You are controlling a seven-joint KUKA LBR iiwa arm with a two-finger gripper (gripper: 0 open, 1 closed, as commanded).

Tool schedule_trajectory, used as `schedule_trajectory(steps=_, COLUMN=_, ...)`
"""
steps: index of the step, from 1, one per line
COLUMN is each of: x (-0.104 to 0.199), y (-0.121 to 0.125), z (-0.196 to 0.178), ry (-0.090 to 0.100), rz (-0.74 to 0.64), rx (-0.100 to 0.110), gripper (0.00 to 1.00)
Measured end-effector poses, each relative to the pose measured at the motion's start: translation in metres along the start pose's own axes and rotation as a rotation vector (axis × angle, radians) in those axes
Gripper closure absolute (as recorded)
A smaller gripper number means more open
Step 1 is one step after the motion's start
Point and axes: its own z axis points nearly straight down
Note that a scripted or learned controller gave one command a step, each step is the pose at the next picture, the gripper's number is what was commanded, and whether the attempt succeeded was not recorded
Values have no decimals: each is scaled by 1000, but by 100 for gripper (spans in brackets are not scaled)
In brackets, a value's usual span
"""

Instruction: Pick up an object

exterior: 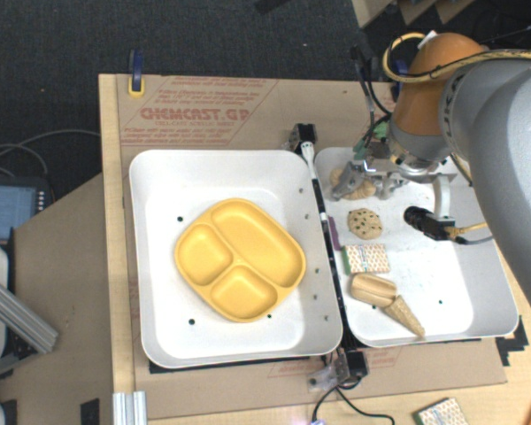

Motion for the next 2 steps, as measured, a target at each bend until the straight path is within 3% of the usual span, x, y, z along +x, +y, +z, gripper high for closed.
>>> schedule_trajectory(steps=2, x=-7, y=1, z=-1, ry=3, rz=-1, rx=-3, gripper=0)
